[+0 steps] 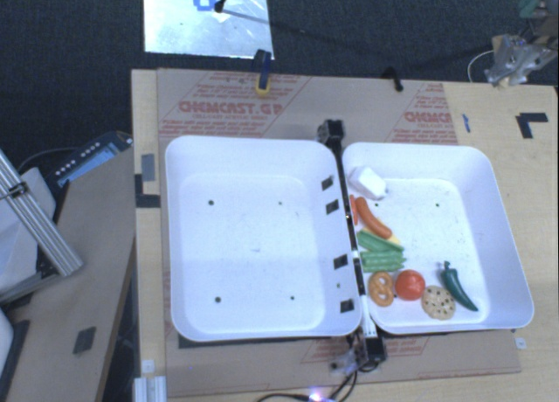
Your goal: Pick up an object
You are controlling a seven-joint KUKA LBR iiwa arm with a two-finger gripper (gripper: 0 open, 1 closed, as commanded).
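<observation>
Your pickable objects all sit in the right bin (502,217), crowded toward its left wall and near edge. Nearest the far left corner you have a white block (369,183). Just below it lies an orange carrot (368,217) at a slant, then a cluster of green bean pods (380,251) with a bit of yellow beside them. Along the near side you see a pretzel (381,287), a red tomato (410,284) touching or nearly touching it, a speckled cookie (438,302), and a dark green pepper (458,287) angled just right of the cookie.

The pieces lie close together, so neighbours crowd each one; the white block stands most apart.

The left bin (253,234) sits beside the right one, with a black clip strip (342,217) running along the seam between them. Both bins rest on a cardboard sheet (297,99) on the bench (524,129).

You cannot tell the gripper's state from this view.
</observation>
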